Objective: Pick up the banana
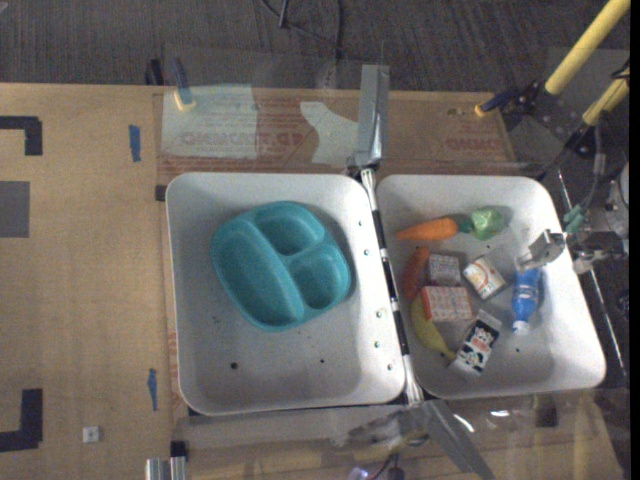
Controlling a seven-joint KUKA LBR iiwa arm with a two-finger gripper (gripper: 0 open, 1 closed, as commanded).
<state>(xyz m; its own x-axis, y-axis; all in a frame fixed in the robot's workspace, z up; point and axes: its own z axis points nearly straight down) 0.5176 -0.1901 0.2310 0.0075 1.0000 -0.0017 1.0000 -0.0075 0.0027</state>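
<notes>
The banana (429, 334) is yellow and curved. It lies near the left wall of the right bin (570, 368), toward the front, with its upper end tucked under a small reddish box (446, 303). A milk carton (477, 345) rests just to its right. My gripper (541, 251) is a grey piece reaching in over the right side of that bin, above a blue bottle (525, 299). It is well to the right of the banana and farther back, with nothing visibly held.
The right bin also holds a carrot (427, 231), a green item (488, 221), a red oblong item (415, 271) and two more small boxes (484, 277). A teal divided plate (282, 264) sits in the left bin (200, 368). A metal divider separates the bins.
</notes>
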